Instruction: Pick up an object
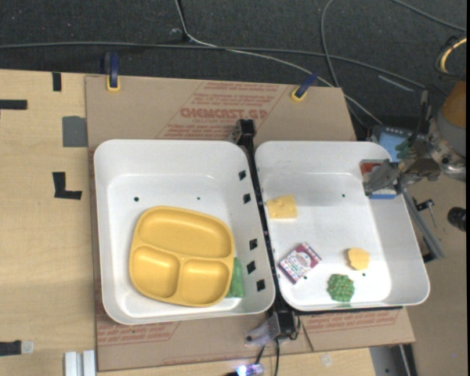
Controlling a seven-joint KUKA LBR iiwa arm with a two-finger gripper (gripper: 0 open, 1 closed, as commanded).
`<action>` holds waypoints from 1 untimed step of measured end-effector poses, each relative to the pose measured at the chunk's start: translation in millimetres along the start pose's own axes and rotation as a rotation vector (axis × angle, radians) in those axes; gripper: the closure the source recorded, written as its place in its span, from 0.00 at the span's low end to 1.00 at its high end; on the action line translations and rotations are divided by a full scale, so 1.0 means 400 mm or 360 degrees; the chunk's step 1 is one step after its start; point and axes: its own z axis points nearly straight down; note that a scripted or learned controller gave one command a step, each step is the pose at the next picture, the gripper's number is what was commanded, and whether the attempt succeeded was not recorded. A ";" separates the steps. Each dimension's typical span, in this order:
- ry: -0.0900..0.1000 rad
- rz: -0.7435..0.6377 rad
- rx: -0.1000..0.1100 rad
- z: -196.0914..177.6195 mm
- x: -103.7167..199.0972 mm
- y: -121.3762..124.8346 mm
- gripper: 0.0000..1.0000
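Pale yellow cheese-like wedge (281, 207), pink-and-white packet (298, 262), small round yellow piece (359, 258), green bumpy clump (341, 287) lie in right white bin (399, 233). Pincer (378, 180) at that bin's right rim, near back corner; whether apart or together, cannot tell. Yellow three-part plastic tray (182, 255) in left white bin (113, 202).

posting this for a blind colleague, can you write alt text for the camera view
Two shallow white bins sit side by side on a bench, with the robot's claw at the right bin's far right rim. The right bin holds a pale yellow wedge, a pink packet, a small yellow piece and a green broccoli-like piece; the left bin holds a yellow divided tray.
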 end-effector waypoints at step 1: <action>0.0004 -0.0004 0.0011 0.036 0.126 -0.016 1.00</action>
